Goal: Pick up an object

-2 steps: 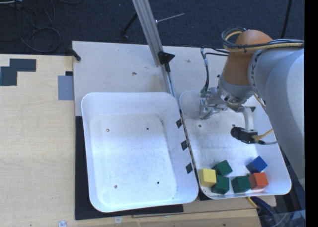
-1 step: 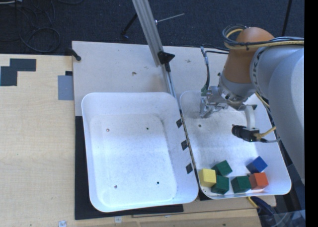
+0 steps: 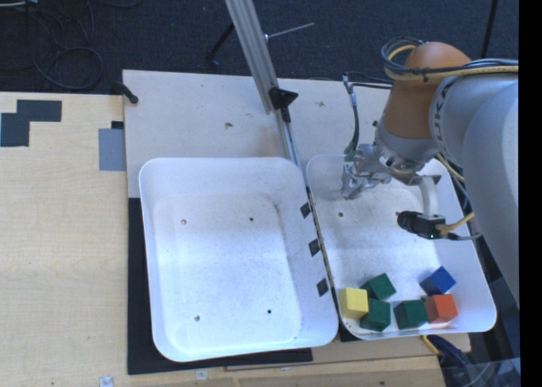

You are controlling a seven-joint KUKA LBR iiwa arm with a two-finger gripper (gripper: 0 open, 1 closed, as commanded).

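- The grey arm (image 3: 474, 123) comes in from the right, its orange band (image 3: 419, 93) sitting high over the far end of the right bin (image 3: 373, 224).
- The claw (image 3: 356, 180) hangs over the far left part of that right bin, close to the bin's far rim, with bare white floor under it.
- The claw's fingers are too small and dark against the wrist to read; I cannot tell whether they stand wide or narrow, and nothing shows between them.
- Down at the near end of the right bin the blocks sit in a cluster, well apart from the claw.
- The yellow block (image 3: 354, 301) is leftmost, hard by the bin's left wall.
- Just right of it are two dark green blocks: one (image 3: 380, 285) a little farther back, one (image 3: 375, 315) nearer, touching or almost touching the yellow block.
- A third green block (image 3: 410, 313) lies further right, right beside the orange-red block (image 3: 441, 307).
- The blue block (image 3: 438, 279) sits just beyond the orange-red one, towards the far side.
- The left bin (image 3: 229, 258) sits alongside, its right rim meeting the right bin's left rim, where small black clips (image 3: 314, 246) run along the join.
- A slanted aluminium rail (image 3: 254, 46) rises from the far side of the worktop (image 3: 186, 114), between the two bins.
- A black cable end (image 3: 419, 223) hangs near the right bin's right side, below the wrist.
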